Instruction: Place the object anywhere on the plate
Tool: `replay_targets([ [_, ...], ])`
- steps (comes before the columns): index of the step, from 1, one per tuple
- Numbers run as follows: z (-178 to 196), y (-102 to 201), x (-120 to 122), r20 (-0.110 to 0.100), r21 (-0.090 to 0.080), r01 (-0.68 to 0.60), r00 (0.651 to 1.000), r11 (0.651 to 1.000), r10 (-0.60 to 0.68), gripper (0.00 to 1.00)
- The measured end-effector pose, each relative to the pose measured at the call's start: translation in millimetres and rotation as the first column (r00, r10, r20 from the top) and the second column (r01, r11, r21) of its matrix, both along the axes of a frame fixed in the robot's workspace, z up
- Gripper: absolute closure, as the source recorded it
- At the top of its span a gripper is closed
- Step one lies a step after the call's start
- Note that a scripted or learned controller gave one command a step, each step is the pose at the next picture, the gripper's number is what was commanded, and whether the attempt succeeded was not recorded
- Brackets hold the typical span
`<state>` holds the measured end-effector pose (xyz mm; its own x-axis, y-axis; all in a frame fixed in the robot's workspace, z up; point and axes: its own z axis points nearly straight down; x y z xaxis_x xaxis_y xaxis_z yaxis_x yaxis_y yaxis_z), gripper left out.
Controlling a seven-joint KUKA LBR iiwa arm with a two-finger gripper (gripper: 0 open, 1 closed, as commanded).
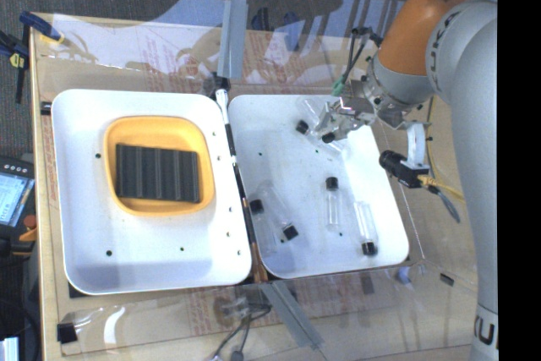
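A yellow plate [157, 134] with a dark ribbed centre lies in the left white bin [76, 249]. Several clear vials with black caps lie in the right white bin [389, 207]. One vial [332, 203] is near that bin's middle, another vial [365, 226] lies by the right wall, and a third vial [304, 121] sits at the upper part. My gripper [331, 124] is low over the right bin's upper area, right beside that upper vial. Its tips are tangled with glare and clear plastic, so I cannot make out anything held.
Two more capped vials [258, 200] [289, 231] lie at the right bin's lower left. A grey divider bar [230, 38] stands behind the bins. The arm's orange band [406, 30] and cables [418, 173] hang over the right bin's far right side.
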<state>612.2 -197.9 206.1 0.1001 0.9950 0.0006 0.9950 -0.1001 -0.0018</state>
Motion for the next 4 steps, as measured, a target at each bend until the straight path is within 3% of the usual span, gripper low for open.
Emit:
replay_targets([
  [1,-16.7,33.9,-29.9,-0.005,0.003,-0.240,0.971,0.971,0.240,1.00],
  [2,30.2,73.9,-30.2,0.000,0.000,-0.278,0.961,0.961,0.278,1.00],
  [3,70.8,111.9,-13.2,0.000,0.000,-0.299,0.954,0.954,0.299,1.00],
  [4,109.4,154.9,12.7,0.001,-0.001,-0.530,0.848,0.848,0.530,1.00],
])
